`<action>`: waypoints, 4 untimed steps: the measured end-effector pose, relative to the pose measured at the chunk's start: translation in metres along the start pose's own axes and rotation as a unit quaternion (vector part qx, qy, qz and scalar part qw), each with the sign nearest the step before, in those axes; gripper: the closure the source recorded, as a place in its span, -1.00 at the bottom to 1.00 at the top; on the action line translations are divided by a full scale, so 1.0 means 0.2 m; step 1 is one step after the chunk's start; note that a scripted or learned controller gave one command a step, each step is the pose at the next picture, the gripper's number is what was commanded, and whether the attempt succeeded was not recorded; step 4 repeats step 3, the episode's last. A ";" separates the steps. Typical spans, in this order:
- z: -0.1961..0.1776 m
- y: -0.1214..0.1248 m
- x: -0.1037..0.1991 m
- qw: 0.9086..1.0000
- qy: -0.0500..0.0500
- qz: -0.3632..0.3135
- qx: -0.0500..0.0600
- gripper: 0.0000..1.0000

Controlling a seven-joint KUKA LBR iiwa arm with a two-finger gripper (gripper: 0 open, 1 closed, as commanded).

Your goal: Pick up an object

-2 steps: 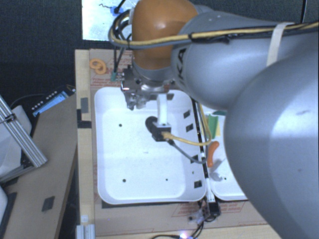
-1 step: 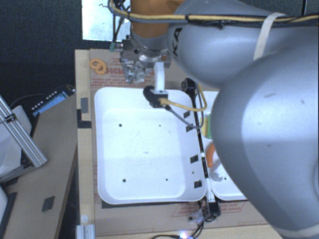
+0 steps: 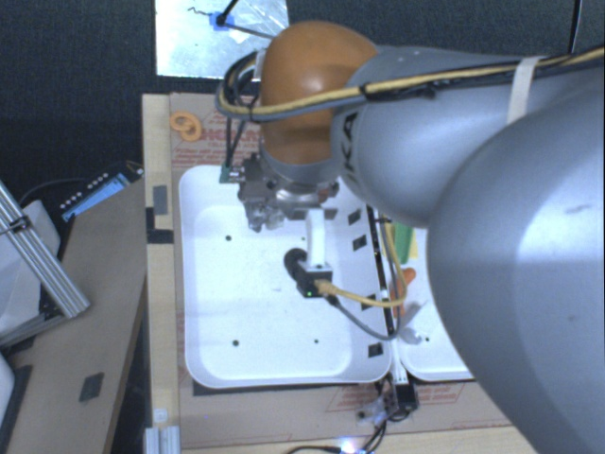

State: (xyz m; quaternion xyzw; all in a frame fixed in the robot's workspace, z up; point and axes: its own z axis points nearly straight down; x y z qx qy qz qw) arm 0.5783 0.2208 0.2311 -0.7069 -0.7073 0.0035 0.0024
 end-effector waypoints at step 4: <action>-0.01 0.45 0.07 1.000 0.001 -0.002 -0.005 1.00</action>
